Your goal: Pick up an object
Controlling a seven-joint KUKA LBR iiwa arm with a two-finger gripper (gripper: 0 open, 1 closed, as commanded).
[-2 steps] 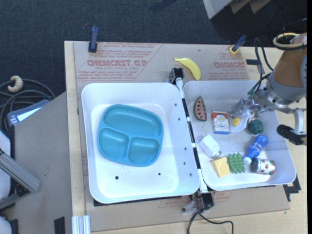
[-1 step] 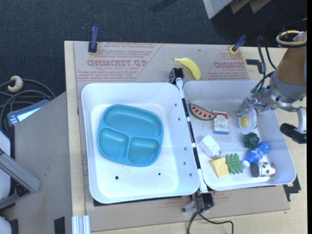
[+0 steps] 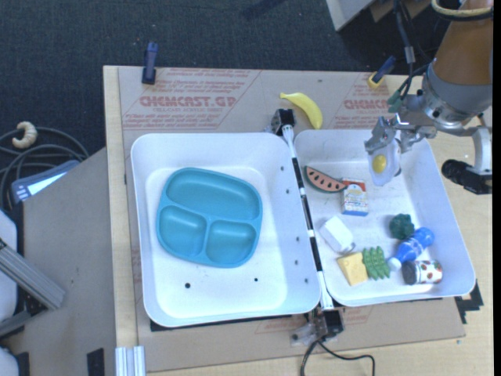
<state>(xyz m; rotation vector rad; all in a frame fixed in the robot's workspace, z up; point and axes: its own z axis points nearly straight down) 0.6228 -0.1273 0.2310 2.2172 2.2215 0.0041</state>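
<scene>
Camera view: the gripper (image 3: 382, 161) hangs over the far part of the right bin (image 3: 454, 233), on the arm (image 3: 462, 53) reaching in from the right.
Gripper state: fingers pinch a small yellow object (image 3: 380, 163), seen between them, apparently lifted clear of the bin floor.
Why held so: judged a grasp made from above, wrist roughly vertical to clear neighbours.
Near the gripper: watermelon slice (image 3: 319, 178) and small carton (image 3: 355, 197), lying just below it.
Further in the right bin: white block (image 3: 338, 233), yellow wedge (image 3: 352, 269), green pieces (image 3: 376, 262), blue toy (image 3: 412, 247), crowded toward the near corner.
Left bin (image 3: 149, 202): holds a blue divided tray (image 3: 209, 217).
Outside the bins: banana (image 3: 304, 108) on the board beyond the rims.
</scene>
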